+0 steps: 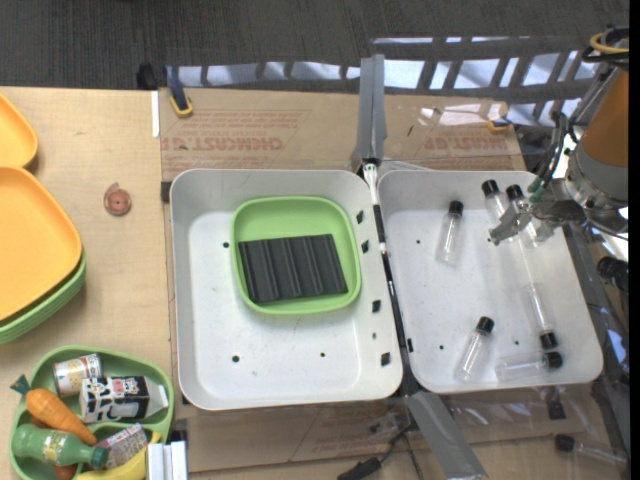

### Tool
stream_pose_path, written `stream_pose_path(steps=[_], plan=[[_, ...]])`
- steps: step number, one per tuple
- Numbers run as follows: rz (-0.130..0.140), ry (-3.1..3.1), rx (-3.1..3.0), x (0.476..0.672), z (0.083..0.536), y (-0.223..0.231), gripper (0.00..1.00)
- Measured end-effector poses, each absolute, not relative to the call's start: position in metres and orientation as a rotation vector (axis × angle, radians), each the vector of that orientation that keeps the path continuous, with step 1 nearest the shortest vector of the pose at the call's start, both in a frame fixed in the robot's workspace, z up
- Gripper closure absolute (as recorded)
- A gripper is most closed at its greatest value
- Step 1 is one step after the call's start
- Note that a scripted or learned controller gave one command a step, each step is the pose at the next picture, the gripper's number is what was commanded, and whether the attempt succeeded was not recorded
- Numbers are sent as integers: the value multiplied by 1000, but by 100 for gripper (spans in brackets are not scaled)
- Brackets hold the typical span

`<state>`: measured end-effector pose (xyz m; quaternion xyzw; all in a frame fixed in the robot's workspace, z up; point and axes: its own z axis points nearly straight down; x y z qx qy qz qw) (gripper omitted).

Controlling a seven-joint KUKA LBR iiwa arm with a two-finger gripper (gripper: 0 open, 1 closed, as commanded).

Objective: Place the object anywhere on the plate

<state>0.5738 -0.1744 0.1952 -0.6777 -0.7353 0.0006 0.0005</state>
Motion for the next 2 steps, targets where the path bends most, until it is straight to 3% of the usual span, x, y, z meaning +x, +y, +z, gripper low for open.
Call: stream_pose_path(steps=[1, 2], plan=[[2, -2474, -1933, 554, 172, -162, 100], [2, -2643, -1695, 541, 195, -106, 100]])
